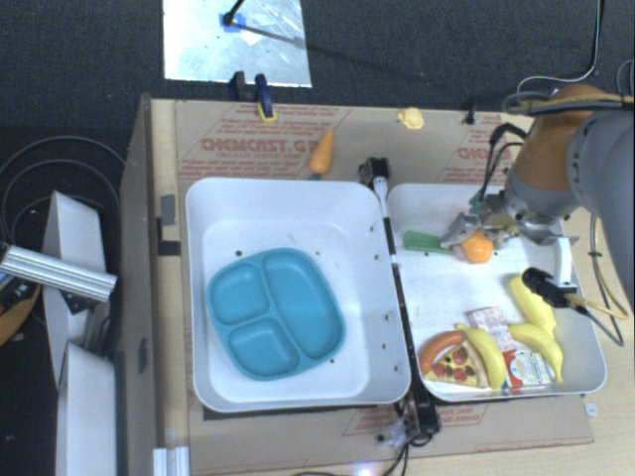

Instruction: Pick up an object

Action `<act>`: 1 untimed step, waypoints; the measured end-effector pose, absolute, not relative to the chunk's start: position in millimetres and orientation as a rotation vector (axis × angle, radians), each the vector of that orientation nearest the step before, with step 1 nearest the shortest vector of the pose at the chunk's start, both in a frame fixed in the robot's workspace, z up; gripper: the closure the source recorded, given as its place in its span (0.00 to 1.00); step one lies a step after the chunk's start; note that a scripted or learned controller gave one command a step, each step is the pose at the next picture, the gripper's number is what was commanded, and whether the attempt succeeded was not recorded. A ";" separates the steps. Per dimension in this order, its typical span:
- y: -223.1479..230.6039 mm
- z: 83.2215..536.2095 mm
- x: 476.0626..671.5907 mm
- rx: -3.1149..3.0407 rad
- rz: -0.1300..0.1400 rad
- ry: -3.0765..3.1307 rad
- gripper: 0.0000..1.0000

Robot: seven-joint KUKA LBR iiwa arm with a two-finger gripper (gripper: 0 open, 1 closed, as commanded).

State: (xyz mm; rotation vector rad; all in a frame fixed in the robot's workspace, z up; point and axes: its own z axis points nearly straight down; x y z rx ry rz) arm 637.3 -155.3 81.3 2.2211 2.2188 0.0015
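Gripper (pixel 476 228) low in the right bin (pixel 437 296), directly over a small orange ball (pixel 478 250). The ball lies just beneath the fingertips, touching or nearly so. Whether the gripper is parted or closed cannot be told.

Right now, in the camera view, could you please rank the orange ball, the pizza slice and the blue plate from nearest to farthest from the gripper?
1. Orange ball: right bin, just below the gripper.
2. Pizza slice: right bin's front, beside the bananas.
3. Blue plate: left bin, farthest away.
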 end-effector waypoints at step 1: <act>-154.2 98.6 639.8 2.215 0.010 2.216 1.00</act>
